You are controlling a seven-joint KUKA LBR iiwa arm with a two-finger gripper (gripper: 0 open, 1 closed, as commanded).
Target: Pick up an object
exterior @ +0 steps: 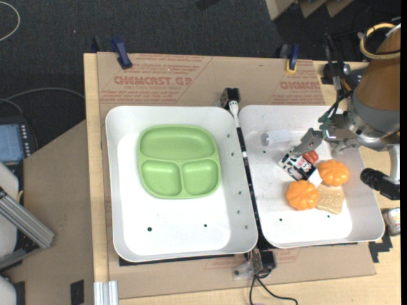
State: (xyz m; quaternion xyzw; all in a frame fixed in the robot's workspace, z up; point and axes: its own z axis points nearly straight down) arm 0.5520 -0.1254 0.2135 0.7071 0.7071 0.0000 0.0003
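Pincer (304, 152) sat over the black-and-white pack (297, 164) mid right bin (356, 230); open or closed, couldn't tell. Pack looked light, stiff; grip its narrow sides.

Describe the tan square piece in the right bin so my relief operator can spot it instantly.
Look in the right bin, toward its near right part, where two orange pumpkin-like toys sit. The tan piece lies flat just below the right pumpkin and beside the left pumpkin. It alone is pale, flat and squarish.
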